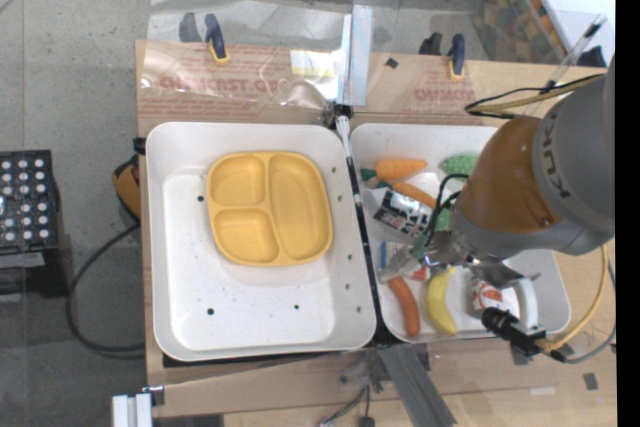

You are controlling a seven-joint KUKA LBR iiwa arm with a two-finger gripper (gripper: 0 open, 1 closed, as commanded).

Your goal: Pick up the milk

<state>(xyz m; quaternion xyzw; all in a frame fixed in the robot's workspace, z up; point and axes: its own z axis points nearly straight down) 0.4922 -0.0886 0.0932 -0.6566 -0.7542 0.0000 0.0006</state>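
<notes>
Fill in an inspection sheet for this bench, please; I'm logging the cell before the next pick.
Surface: two white bins side by side, left bin and right bin, on a wooden bench.
Job's things: milk not identified with certainty; a small white carton lies in the right bin near the arm.
Clutter: yellow plate in the left bin; carrot, sausage, banana, green item and dark packet in the right bin.
Hand: hidden under the arm; state cannot be told.
Cables: black cable left of the bench; dark cables over the arm.
Surroundings: blue clamps, plastic sheet, black rack.
</notes>
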